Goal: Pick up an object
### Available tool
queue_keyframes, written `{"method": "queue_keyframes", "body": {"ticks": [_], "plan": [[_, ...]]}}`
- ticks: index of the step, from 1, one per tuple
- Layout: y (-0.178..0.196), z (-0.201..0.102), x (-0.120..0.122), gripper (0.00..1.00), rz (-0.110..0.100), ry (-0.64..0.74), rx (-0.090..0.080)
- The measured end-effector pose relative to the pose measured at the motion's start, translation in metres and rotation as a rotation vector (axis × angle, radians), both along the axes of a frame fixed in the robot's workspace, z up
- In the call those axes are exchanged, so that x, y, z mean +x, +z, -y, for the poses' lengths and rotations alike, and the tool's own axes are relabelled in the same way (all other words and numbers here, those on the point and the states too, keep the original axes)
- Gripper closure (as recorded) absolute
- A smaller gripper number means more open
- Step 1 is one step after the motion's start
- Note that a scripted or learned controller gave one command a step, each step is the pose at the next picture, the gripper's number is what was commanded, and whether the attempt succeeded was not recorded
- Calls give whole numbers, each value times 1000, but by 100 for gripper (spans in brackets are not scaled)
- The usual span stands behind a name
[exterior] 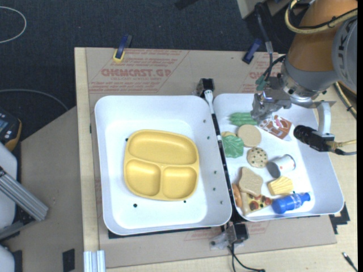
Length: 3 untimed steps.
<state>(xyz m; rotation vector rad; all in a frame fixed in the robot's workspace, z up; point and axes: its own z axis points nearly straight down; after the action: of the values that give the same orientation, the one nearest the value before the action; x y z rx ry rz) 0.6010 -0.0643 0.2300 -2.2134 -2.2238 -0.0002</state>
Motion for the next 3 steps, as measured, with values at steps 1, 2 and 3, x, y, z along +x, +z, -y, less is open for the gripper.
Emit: {"method": "queue_keyframes", "body": {"ticks": [1, 2, 3], "plan": [[-11, -46, -25, 100, -3, 0, 0], [-9, -106, -43, 100, -2, 2, 0], [-10, -143, -69, 100, -2, -1, -1]]}}
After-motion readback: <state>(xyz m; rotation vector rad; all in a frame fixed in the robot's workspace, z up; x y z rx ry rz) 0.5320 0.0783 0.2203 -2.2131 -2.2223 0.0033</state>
